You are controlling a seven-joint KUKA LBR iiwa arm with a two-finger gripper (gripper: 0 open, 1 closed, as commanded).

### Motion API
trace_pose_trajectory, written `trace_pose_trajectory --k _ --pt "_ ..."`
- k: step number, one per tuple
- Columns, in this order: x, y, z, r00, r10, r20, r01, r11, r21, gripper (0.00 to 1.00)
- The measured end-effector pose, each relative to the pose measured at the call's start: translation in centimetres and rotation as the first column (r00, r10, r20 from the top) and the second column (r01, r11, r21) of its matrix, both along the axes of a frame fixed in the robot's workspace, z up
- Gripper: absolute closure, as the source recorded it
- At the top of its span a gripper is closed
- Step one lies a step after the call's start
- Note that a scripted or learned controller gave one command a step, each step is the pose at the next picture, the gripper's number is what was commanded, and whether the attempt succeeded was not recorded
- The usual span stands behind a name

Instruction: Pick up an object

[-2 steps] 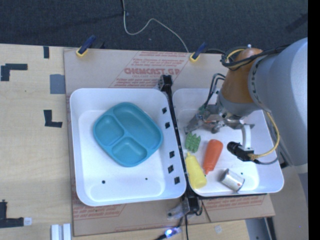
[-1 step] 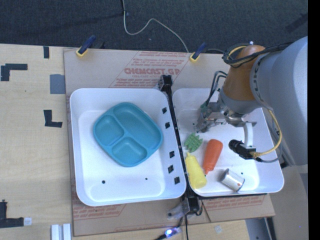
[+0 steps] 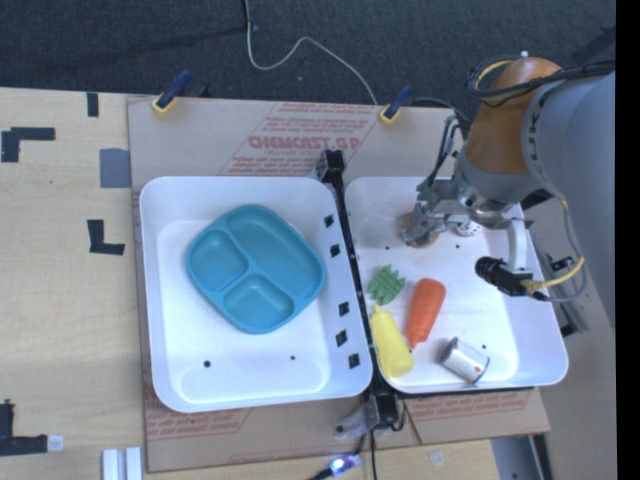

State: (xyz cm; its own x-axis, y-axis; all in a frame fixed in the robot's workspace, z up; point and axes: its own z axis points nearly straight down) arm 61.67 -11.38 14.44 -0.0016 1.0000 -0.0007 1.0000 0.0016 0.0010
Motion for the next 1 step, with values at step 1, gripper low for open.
trace_pose_trajectory --k 1 --pt "0.97 -0.42 4.88 1.0 0.0 0.001 0.0 1.0 0.0 1.0"
